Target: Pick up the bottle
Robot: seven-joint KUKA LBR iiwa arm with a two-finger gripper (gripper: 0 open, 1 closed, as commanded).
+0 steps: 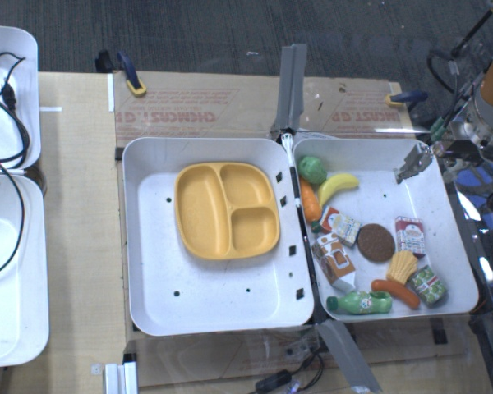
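Camera view, nearest edge first: the green bottle (360, 303) lies on its side along the near wall of the right bin (456, 220), close to the bin's near-left corner, its glossy plastic body lumpy in outline. Just beside it to the right lie an orange sausage-shaped piece (396, 293) and a green printed packet (428, 286), with a ridged yellow piece (403, 265) above them. A small carton (335, 261) stands just behind the bottle, so the bottle is hemmed in by the wall in front and the clutter behind. Mid-bin sit a flat brown disc (375, 242) and a red-and-white packet (410, 235). Along the divider side lie a carrot (310, 201), a banana (337, 187) and a round green item (312, 169). The far right part of this bin's floor is bare white.

Hanging over that bare far-right corner, well apart from the bottle, is the gripper (411, 165); whether its jaws are apart or together cannot be told.

The left bin (148, 286) holds a smooth yellow three-compartment plate (227, 209), with bare floor around it on every side.

Both bins rest on a pale wooden bench (74, 220) with brown printed cardboard (205, 109) behind them and dark carpet (189, 15) beyond.
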